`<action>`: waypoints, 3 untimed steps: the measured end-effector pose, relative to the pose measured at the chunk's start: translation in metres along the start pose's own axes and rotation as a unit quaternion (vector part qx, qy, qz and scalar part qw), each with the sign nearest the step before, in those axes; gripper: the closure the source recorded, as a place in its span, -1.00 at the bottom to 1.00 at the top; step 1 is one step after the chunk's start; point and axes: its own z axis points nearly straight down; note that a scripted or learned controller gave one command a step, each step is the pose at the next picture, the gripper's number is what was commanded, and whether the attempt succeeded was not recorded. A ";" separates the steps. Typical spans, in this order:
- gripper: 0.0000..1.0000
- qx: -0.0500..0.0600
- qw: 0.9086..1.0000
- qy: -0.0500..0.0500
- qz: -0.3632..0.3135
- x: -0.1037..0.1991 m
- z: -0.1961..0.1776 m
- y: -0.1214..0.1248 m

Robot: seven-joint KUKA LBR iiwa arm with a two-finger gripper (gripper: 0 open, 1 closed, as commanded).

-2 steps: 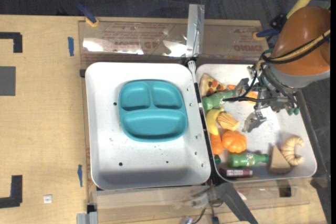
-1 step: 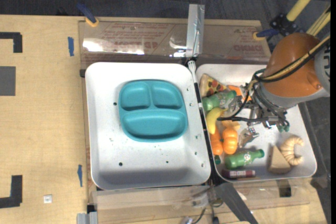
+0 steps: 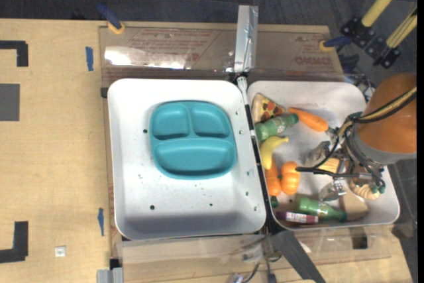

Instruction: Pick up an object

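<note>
My gripper (image 3: 334,170) hangs low over the right part of the right bin (image 3: 311,91), below the arm's orange band (image 3: 396,117). Toys lie around it in that bin. A carrot (image 3: 310,119) sits just up and left of it. A small orange pumpkin (image 3: 289,177) and a yellow banana (image 3: 271,149) lie to its left. A green bottle (image 3: 319,209) and a tan piece (image 3: 354,207) rest just below it. Cables and the wrist hide whatever is directly under the gripper.
The left bin (image 3: 126,162) holds a teal divided plate (image 3: 193,139). Along the right bin's left wall are a pizza slice (image 3: 265,105), a second green bottle (image 3: 278,124) and an orange piece (image 3: 272,182). A purple marker (image 3: 291,216) lies by the front wall.
</note>
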 end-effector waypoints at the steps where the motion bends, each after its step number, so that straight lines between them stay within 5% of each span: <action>1: -1.00 -0.005 0.999 0.011 -0.050 -0.052 0.006 -0.009; 2: -1.00 -0.006 0.997 0.014 -0.069 -0.138 0.010 0.024; 3: 1.00 -0.005 0.998 0.006 -0.069 -0.143 -0.005 0.025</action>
